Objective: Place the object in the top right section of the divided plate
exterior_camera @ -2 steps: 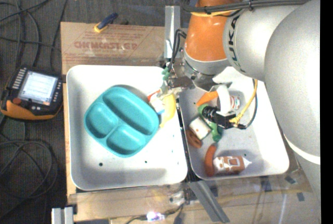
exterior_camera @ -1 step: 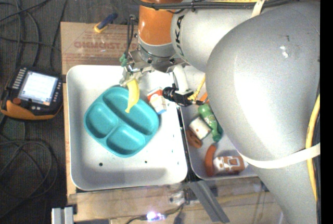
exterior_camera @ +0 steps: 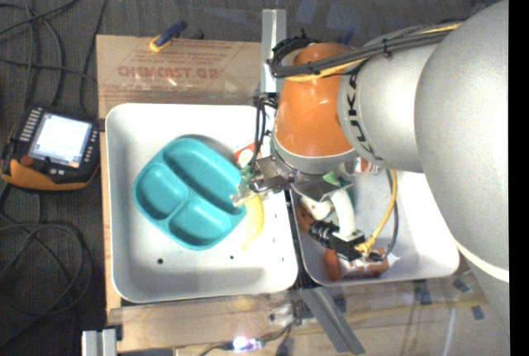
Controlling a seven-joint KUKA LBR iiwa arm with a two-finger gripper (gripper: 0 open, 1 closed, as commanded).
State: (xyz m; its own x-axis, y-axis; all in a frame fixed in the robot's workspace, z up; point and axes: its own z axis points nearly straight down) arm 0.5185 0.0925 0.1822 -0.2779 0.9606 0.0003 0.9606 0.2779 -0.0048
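Note:
A teal divided plate (exterior_camera: pixel 188 191) with three sections lies tilted in the left bin (exterior_camera: pixel 132 263). My gripper (exterior_camera: pixel 249 183) hangs at the plate's right rim, under the orange wrist band. A yellow, banana-like object (exterior_camera: pixel 254 220) lies just below the gripper, beside the plate's lower right edge. A small red and white object (exterior_camera: pixel 244 154) and a bit of green (exterior_camera: pixel 246 171) show just above the gripper, partly hidden by the arm. The plate's sections hold nothing that I can see.
The right bin (exterior_camera: pixel 430 259) holds brown and red objects (exterior_camera: pixel 332 264) near its front left corner; the arm hides most of it. The divider between the bins (exterior_camera: pixel 295 259) runs under the wrist. A handheld pendant (exterior_camera: pixel 54 146) lies left of the bench.

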